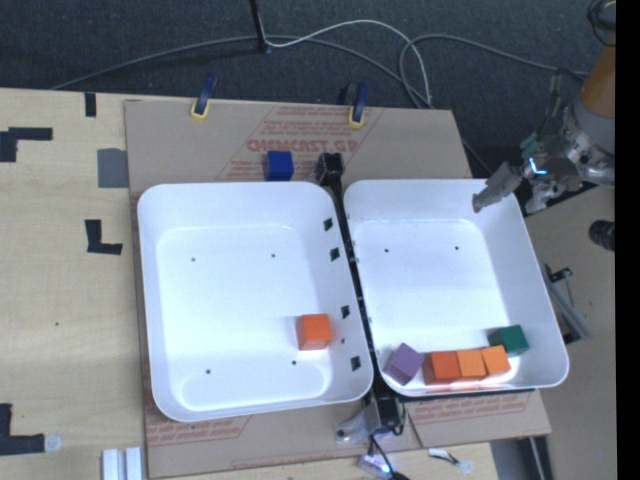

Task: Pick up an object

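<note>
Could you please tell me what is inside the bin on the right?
Inside the right bin, along its near edge, sit a purple block, three orange blocks in a row, and a green block. Nothing visibly covers them; whatever lies under the blocks is hidden.

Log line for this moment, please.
gripper: over right bin far corner, holding nothing | right bin: purple, orange, green blocks | left bin: orange cube

A single fixed camera sits above the bench and looks down at a slant, far enough back to take in both white bins, the left bin (180, 268) and the right bin (530, 268), side by side. Its top edge reaches dark floor (120, 18) beyond the bench, and the arm (590, 118) enters at the right border.
</note>
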`<state>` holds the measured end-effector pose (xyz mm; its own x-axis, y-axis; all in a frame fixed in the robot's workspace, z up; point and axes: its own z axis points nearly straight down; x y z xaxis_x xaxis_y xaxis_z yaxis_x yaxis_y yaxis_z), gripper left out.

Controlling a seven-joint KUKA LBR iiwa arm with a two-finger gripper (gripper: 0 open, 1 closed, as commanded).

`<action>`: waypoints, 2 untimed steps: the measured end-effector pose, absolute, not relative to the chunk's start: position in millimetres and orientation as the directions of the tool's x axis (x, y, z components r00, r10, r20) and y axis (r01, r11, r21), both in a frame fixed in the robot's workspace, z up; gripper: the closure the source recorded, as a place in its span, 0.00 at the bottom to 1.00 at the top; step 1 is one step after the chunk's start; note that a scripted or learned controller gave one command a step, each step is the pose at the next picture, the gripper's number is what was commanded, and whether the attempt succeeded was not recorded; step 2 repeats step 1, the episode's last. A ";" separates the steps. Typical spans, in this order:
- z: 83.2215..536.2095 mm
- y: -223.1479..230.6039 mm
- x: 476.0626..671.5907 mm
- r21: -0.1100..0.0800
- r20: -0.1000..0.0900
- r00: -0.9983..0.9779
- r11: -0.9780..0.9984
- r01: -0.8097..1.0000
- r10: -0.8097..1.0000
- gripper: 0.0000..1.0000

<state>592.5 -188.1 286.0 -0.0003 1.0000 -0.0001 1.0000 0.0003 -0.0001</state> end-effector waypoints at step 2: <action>175.7 -178.3 592.4 -0.010 0.003 -0.049 0.049 0.999 0.999 0.00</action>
